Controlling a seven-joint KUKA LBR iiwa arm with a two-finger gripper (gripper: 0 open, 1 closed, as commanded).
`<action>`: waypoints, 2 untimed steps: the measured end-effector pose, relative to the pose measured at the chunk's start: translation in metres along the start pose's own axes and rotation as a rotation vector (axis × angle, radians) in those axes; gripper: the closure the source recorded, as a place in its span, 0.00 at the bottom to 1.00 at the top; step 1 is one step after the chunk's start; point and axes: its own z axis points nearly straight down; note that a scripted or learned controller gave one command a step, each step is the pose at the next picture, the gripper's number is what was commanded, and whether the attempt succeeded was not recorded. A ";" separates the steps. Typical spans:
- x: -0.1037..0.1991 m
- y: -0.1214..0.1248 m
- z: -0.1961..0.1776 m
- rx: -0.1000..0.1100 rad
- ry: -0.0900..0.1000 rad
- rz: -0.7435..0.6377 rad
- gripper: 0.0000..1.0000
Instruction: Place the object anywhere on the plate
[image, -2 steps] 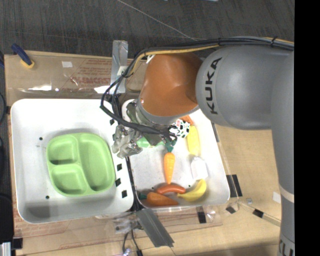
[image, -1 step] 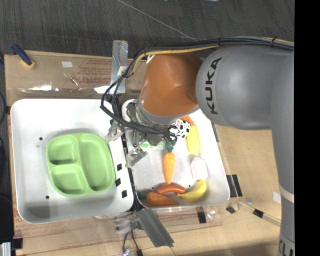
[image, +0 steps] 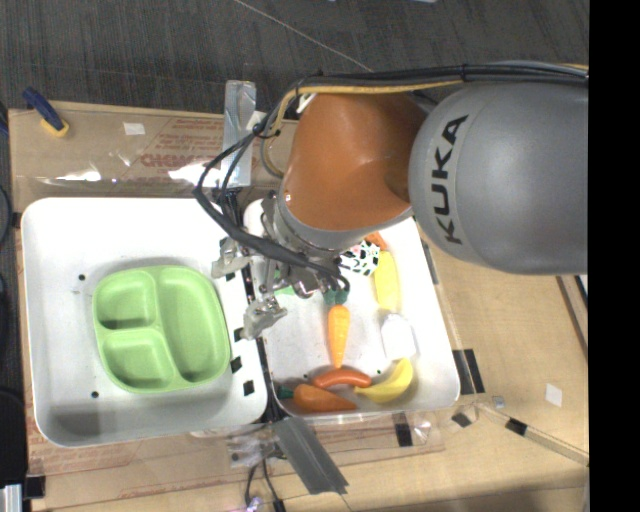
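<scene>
We judge the task barely begun: the green plate (image: 160, 328) sits bare in the left bin (image: 50, 300), and every toy we can see lies in the right bin (image: 440, 350). Which one is the object to move we cannot say; a carrot (image: 339, 335) lies mid-bin, with a banana (image: 392, 381) and a red-orange piece (image: 340, 378) near the front wall and a yellow piece (image: 386, 282) further back. Our gripper (image: 275, 290) hangs low over the wall between the bins, with the wrist and cables hiding it, so we cannot tell how the jaws stand or whether they hold anything. The pick and the carry remain. Both bins rest on a pale wooden bench (image: 520, 340), with dark floor (image: 150, 50) beyond.
</scene>
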 end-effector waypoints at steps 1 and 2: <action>-0.001 0.001 -0.010 0.001 -0.002 -0.006 1.00; 0.004 0.017 -0.145 0.001 -0.003 0.295 1.00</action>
